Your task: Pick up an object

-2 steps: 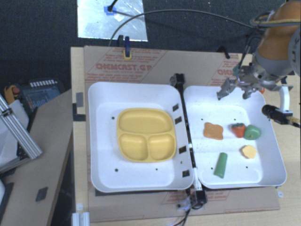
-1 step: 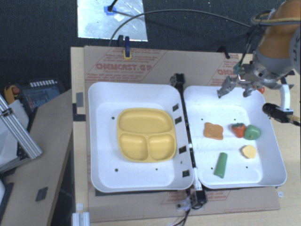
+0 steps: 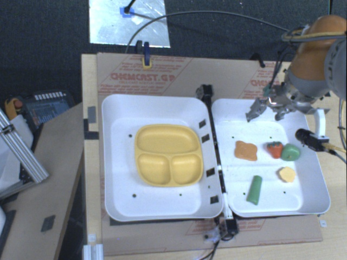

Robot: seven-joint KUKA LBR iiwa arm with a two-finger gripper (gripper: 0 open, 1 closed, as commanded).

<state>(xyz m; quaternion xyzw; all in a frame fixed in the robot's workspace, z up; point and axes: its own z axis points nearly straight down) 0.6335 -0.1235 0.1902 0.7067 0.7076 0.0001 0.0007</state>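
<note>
**Claw spread over right bin's far side, holding nothing**

Nearest the camera, a black clip (image 3: 226, 227) with loose wires sits at the near end of the seam between the two bins, on the worktop (image 3: 162, 72), which is covered by a printed cardboard sheet.

Left bin (image 3: 116, 110): a yellow tray (image 3: 167, 154) with three compartments lies flat near its middle.

Right bin (image 3: 314, 196): five small things lie in its near half. A green stick (image 3: 254, 189) lies nearest, slightly tilted from upright in the view. To its right and a little farther is a pale yellow piece (image 3: 287, 174). Farther still, in a rough row, sit an orange piece (image 3: 246, 151) on the left, a red piece (image 3: 275, 149) in the middle and a green ball (image 3: 291, 153) on the right; the red piece and the ball touch or nearly touch.

The arm (image 3: 320, 50) reaches in from the right, its orange band high at the far right corner. The claw (image 3: 268, 111) hangs over the far part of the right bin, fingers spread wide with nothing between them. It stands apart from every item, the orange piece and red piece being closest on its near side.

A blue and yellow clamp (image 3: 146, 54) grips the far edge of the cardboard.
</note>
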